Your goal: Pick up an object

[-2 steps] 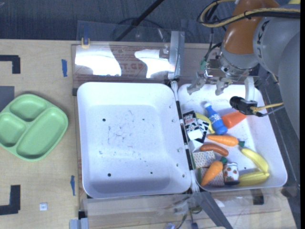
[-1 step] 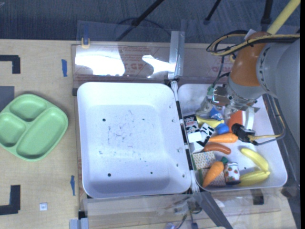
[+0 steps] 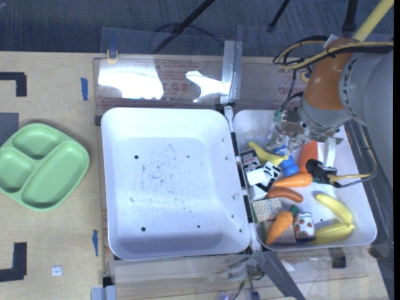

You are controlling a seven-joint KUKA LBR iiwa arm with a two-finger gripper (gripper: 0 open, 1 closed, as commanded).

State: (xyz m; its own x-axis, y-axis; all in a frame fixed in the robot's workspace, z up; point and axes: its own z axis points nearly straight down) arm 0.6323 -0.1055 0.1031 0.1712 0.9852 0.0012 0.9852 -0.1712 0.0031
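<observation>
Camera view: pincer (image 3: 289, 133), grip state unreadable, at 12 o'clock in right bin (image 3: 369, 227); glossy plastic carrots (image 3: 292, 181), curved bananas (image 3: 334, 208); lower toys overlapped, indistinct

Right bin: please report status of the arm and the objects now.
Gripper low over right bin, far end; grasp not visible. Carrots, bananas, sausage lying loose in a pile. Left bin beside it; green tray on bench.

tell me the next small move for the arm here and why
Probably lower straight down. The tool sits at the back of the right bin, over the pile's far end near a yellow banana and a blue piece; no object shows between its tips.
</observation>
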